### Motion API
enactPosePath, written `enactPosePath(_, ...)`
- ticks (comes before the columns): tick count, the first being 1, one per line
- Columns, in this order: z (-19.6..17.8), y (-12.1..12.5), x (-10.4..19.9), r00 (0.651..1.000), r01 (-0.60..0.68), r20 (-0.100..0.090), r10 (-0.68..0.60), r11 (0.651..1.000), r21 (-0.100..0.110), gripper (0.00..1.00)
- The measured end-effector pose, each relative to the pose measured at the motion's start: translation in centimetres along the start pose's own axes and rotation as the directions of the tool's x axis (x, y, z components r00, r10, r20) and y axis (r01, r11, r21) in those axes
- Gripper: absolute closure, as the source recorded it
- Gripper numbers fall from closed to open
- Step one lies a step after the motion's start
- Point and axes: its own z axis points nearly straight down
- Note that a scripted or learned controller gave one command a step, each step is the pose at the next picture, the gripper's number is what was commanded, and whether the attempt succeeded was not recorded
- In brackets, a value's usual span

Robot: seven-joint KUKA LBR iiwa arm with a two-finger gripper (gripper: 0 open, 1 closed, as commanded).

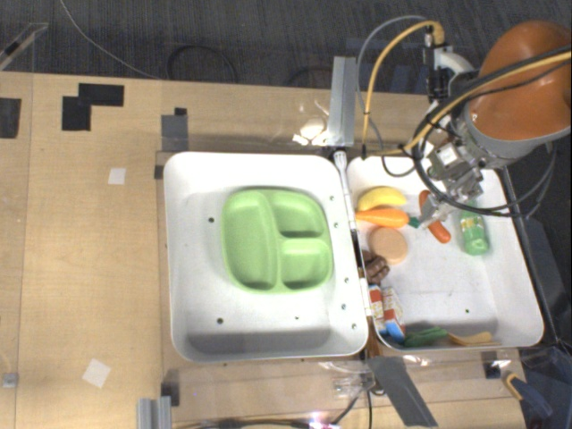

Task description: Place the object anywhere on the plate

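A green divided plate (275,238) lies in the middle of the left bin (192,320). My gripper (432,213) hangs low over the upper part of the right bin (514,307), under the orange-banded wrist. Just below its tip lies a small orange-red piece (440,231); I cannot tell whether the gripper touches it. To the gripper's left are a yellow banana (379,197) and an orange carrot (383,216). A round tan disc (389,244) sits below them.
A small green bottle (475,234) lies right of the gripper. A dark brown piece (375,266) and a red-and-white packet (386,307) sit along the divider wall. Green and tan items (438,335) lie at the right bin's front edge. Cables loop above the wrist.
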Motion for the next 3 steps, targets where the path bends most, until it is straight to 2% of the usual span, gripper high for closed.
enactPosePath(1, -2.6, -3.1, -7.0, 1.0, 0.019, -0.001, -0.019, 1.0, 0.002, 1.0)
enactPosePath(2, -2.6, -3.0, -6.7, 1.0, 0.015, -0.002, -0.015, 1.0, 0.001, 0.0)
enactPosePath(3, -3.8, -3.2, -6.9, 1.0, 0.016, 0.0, -0.016, 1.0, 0.009, 1.0)
